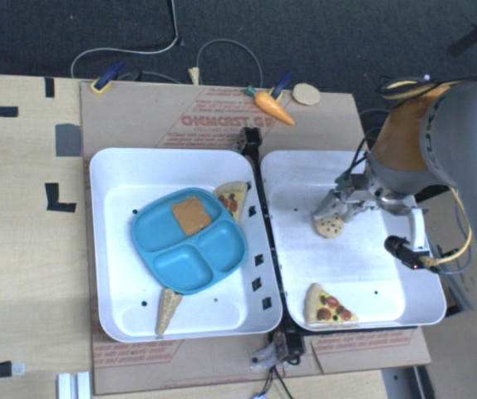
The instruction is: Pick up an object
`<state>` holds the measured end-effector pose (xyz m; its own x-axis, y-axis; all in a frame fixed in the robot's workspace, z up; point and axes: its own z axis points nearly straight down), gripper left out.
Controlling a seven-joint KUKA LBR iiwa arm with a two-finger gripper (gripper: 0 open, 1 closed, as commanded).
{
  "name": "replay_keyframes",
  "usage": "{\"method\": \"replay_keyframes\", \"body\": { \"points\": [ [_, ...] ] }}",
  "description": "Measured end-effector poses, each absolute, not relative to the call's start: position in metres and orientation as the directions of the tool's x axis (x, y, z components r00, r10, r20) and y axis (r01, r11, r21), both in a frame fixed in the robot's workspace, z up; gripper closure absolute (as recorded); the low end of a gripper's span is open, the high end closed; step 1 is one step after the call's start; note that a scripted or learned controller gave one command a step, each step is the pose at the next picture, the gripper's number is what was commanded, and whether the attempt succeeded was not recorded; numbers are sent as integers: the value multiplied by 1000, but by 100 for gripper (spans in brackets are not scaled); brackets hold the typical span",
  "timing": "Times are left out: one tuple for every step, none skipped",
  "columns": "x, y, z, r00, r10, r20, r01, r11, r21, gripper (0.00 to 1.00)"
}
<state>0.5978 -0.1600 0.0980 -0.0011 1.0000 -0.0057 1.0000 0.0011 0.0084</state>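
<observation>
My gripper (344,204) hangs low in the right bin (292,169), right of centre in the frame, and from this angle I cannot tell how wide it stands. Just below its tip, touching or nearly so, lies the cookie (329,226), a small pale round with dark chips. I judge it to be a light, stiff toy piece, flat against the bin floor, so it would likely skid if nudged; the best hold looks to be across its width, edge to edge, coming straight down.

Further along the same bin, toward the lower edge of the frame, a pizza slice (329,307) lies flat, well apart from the cookie.

Across the divider, the left bin (105,181) carries a blue tray (190,256) with a brown cracker (192,215) in one compartment, a second pizza slice (233,196) at its upper right, and a cone (167,311) below it.

Beyond the bins, on the desk near the top of the frame, rest a carrot (272,106) and a pale disc (307,95).
</observation>
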Motion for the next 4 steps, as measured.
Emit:
{"method": "replay_keyframes", "body": {
  "points": [
    [547, -137, 109, 0, 1000, 1, 1000, 0, -4, 100],
    [549, -138, 118, -1, 1000, 1, 1000, 1, -2, 100],
    [504, -101, 113, -1, 1000, 2, 1000, 1, -6, 100],
    [506, -103, 113, 0, 1000, 1, 1000, 0, -3, 0]
  ]
}}
